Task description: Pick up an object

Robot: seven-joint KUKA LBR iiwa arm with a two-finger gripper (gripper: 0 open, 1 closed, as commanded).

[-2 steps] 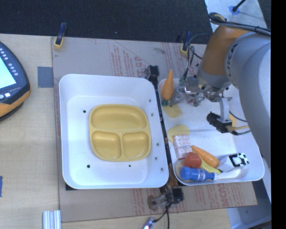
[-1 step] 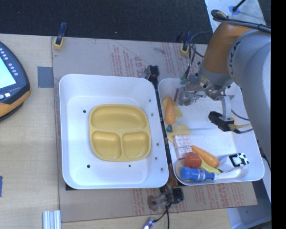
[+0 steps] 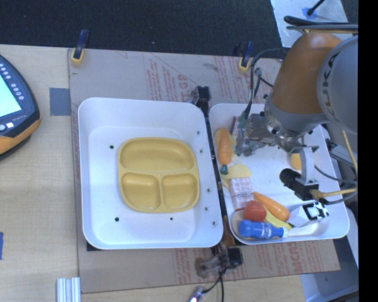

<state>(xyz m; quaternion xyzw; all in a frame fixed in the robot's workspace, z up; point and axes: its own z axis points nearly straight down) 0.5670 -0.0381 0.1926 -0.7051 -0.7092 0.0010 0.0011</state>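
Toy food fills the right bin (image 3: 340, 228): at its near edge a blue bottle (image 3: 259, 231) lies crosswise, touching a red tomato (image 3: 254, 211) and a slanting orange carrot (image 3: 272, 206). Farther back, along the bin's left wall, an orange corn-like piece (image 3: 224, 146) lies lengthwise, just left of the gripper (image 3: 251, 138). I cannot tell what the gripper is doing. A yellow tray (image 3: 157, 173) sits in the left bin (image 3: 94, 168).

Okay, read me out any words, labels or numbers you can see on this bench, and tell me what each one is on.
"KU": large dark letters on the grey arm casing, cut off at the edge.
Red printed lettering on the brown cardboard sheet under the bins: too faint to read.
Small pale packet with red print in the right white bin: too blurred to read.
Screen and buttons of the orange-edged handheld control pad: too small to read.
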